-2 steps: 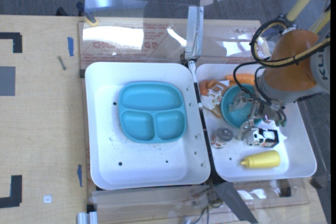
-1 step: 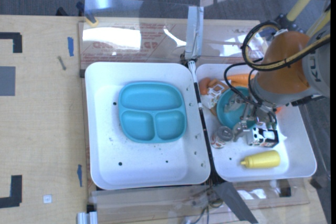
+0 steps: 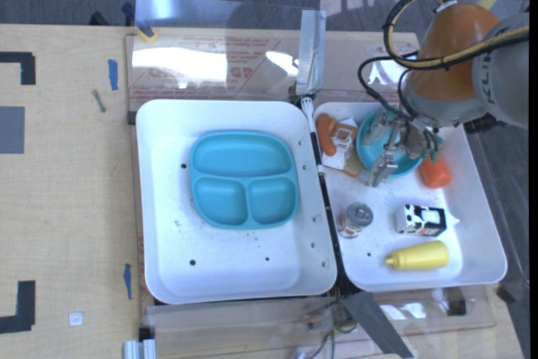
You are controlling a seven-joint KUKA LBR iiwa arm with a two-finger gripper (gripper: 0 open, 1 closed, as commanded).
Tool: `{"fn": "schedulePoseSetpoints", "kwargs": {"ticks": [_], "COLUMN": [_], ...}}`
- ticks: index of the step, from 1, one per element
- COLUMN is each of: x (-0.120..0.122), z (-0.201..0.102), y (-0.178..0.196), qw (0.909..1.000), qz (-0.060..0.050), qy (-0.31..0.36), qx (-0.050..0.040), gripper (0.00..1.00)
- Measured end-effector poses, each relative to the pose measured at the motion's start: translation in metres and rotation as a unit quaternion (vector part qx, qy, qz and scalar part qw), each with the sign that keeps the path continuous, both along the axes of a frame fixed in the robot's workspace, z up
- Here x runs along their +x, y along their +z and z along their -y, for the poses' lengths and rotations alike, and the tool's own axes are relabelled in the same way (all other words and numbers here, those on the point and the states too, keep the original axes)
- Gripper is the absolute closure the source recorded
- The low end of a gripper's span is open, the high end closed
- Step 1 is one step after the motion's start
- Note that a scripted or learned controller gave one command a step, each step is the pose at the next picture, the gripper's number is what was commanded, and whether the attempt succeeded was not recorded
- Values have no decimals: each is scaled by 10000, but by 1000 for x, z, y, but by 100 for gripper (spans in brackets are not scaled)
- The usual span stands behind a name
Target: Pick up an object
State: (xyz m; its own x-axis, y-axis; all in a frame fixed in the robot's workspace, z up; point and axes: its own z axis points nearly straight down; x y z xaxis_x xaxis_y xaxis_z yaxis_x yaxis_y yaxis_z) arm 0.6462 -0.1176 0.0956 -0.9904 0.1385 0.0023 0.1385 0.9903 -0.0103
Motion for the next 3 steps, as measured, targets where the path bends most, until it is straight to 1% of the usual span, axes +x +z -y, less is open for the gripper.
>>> {"fn": "schedulePoseSetpoints", "kwargs": {"ticks": [1,2,3], "x": [-29,0,8], "z": [-13,-14,-12], "y": [-1,-2,0], "qw": [9950,9859,9771], "qz": [118,-9,-80], "qy": [-990,-1674,-2125], "qx": [13,-1,18], "gripper": [0,0,0]}}
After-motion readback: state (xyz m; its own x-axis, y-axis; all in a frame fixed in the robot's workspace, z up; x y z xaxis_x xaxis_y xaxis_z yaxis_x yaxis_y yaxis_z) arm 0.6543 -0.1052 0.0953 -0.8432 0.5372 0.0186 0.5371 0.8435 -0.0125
